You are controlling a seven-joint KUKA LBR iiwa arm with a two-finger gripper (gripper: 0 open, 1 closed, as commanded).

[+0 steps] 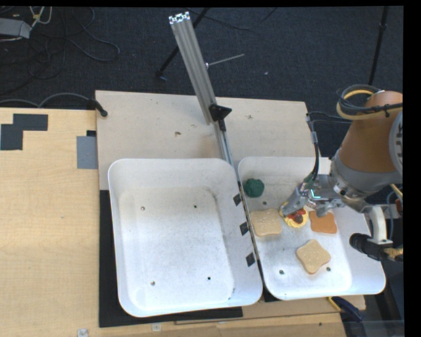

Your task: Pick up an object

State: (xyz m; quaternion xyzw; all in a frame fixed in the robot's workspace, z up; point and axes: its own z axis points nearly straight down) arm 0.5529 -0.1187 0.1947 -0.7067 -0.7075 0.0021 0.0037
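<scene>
Reaching in from the right, arm (pixel 368 148) bent down over the right bin (pixel 342 280). Tool (pixel 304 205) low above a small red-yellow item (pixel 296 218) between toast pieces; finger state impossible to tell.

Robot lab: bench (pixel 164 125), bins (pixel 131 178), cables (pixel 39 16).
</scene>
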